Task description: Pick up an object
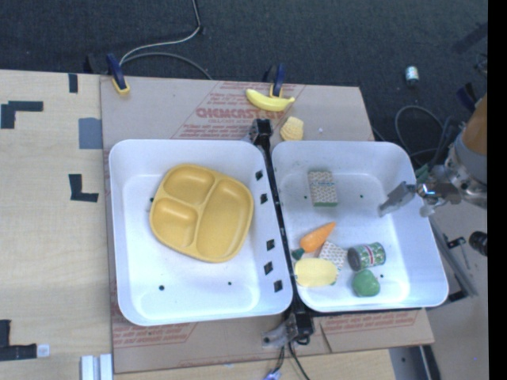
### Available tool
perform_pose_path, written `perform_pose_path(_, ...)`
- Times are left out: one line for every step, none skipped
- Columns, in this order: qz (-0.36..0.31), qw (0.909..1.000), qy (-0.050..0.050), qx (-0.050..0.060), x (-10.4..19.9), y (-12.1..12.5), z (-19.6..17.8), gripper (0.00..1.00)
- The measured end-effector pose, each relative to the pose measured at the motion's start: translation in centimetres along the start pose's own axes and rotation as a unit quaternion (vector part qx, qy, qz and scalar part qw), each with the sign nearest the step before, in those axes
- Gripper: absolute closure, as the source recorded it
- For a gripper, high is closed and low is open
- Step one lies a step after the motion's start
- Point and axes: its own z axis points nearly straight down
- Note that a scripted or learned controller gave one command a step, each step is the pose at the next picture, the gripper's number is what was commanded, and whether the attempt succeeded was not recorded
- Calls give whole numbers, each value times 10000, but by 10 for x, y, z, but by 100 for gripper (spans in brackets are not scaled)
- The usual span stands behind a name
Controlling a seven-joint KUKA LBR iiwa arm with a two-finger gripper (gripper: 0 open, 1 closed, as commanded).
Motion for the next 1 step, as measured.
perform_pose_path(-5, 10000, 3, 0, 52, 68, 40, 0)
